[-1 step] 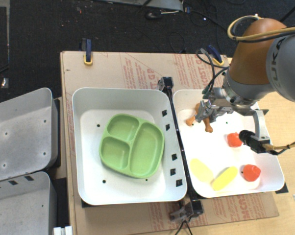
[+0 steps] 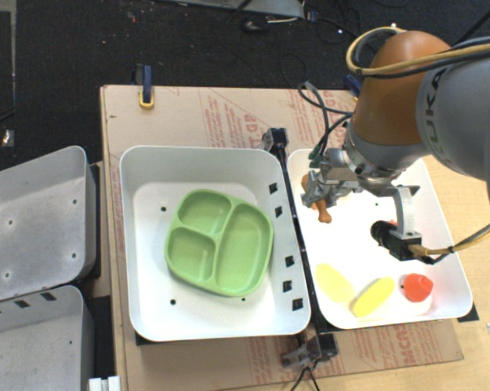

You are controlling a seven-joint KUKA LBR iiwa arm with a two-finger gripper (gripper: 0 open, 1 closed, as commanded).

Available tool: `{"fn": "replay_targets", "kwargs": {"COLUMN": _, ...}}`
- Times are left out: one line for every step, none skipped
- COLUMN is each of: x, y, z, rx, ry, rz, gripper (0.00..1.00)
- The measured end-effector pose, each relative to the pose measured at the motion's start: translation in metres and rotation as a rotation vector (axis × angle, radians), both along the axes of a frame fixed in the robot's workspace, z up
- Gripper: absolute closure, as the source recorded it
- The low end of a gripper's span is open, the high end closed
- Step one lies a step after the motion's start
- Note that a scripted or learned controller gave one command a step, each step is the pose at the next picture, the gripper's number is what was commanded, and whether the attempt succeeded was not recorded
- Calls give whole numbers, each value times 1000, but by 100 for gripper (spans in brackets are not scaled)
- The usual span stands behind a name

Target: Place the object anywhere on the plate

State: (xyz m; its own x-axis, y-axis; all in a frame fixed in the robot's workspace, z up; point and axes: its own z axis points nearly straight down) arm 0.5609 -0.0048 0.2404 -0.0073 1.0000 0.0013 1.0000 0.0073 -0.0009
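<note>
Low in my right bin [image 2: 440,218] lie two yellow pieces [image 2: 352,290] and a red one [image 2: 417,287]. My pincer [image 2: 320,200] pinches an orange carrot-like object [image 2: 321,211], lifted above that bin; carrying it across to the green plate [image 2: 219,242] remains

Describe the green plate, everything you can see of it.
The green plate is a pale lime, smooth, plastic-looking tray with rounded corners and three compartments: two smaller ones on its left half, one long one on the right. It lies flat, turned at a slant, on the floor of the left white bin. Nothing rests in it.
</note>
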Motion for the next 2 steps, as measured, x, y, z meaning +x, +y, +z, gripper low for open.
{"fn": "replay_targets", "kwargs": {"x": -4, "y": 63, "z": -6, "rx": 0, "ry": 0, "rz": 1, "gripper": 100}}
{"fn": "replay_targets", "kwargs": {"x": -12, "y": 120, "z": -17, "rx": 0, "ry": 2, "rz": 1, "gripper": 100}}
